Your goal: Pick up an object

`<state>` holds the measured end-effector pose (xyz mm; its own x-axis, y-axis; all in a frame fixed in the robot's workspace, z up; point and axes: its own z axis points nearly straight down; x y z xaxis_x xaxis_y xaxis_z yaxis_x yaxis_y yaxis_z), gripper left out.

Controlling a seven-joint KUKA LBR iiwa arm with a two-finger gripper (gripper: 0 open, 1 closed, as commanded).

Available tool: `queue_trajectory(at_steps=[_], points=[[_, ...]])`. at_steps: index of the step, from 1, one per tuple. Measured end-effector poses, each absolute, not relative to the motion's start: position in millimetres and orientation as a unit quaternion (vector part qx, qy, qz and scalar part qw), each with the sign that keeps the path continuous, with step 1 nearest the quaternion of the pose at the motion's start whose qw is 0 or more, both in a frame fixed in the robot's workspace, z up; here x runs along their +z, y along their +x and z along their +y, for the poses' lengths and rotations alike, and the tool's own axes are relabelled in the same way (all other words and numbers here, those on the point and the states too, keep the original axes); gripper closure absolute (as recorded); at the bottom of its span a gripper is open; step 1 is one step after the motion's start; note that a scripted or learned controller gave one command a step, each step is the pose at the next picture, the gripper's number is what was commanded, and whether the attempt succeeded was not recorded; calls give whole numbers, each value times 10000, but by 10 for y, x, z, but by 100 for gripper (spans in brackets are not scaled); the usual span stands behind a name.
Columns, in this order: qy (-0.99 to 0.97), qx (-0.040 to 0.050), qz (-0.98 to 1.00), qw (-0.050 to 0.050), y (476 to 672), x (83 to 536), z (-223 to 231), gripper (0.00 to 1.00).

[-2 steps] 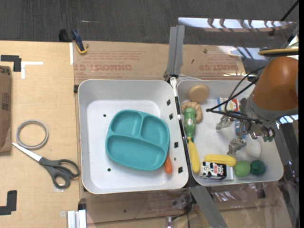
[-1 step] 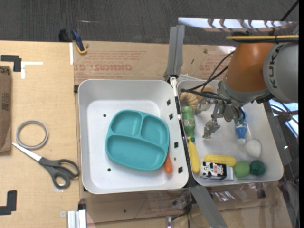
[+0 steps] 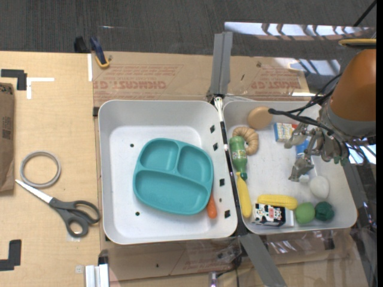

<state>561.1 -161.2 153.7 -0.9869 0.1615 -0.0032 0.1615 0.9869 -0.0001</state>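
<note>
The right bin (image 3: pixel 344 217) holds the loose things to pick from. A white egg-shaped piece (image 3: pixel 319 187) lies just below the gripper (image 3: pixel 299 171), with a green ball (image 3: pixel 305 213) and a darker green lump (image 3: pixel 324 210) nearer the front wall. A yellow banana (image 3: pixel 276 201) lies across a small black-and-white box (image 3: pixel 268 214); a second yellow piece (image 3: pixel 243 195) runs along the left wall, below a green bottle (image 3: pixel 238 149) and a tan ring-shaped pastry (image 3: pixel 248 137). A tan round thing (image 3: pixel 260 118) and a blue-and-white packet (image 3: pixel 281 131) sit toward the back.

The gripper hangs over bare bin floor with nothing between its fingers; whether they are spread or closed cannot be told.

The left bin (image 3: pixel 111 160) carries a teal divided plate (image 3: pixel 173 176), with a small orange piece (image 3: pixel 211 208) at its lower right edge.

Both bins rest on brown cardboard (image 3: pixel 149 76) over a pale wooden bench (image 3: pixel 48 232). On the bench, left of the bins, lie a roll of tape (image 3: pixel 40 168) and grey-handled scissors (image 3: pixel 63 208). Dark carpet (image 3: pixel 119 11) spreads behind.
</note>
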Motion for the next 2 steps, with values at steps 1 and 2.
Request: queue_trajectory(at_steps=[1, 2], points=[[1244, -5, 9922, 32, 6099, 956, -1879, 0], [1229, -12, 9924, 55, 6113, 1048, -1870, 100]])
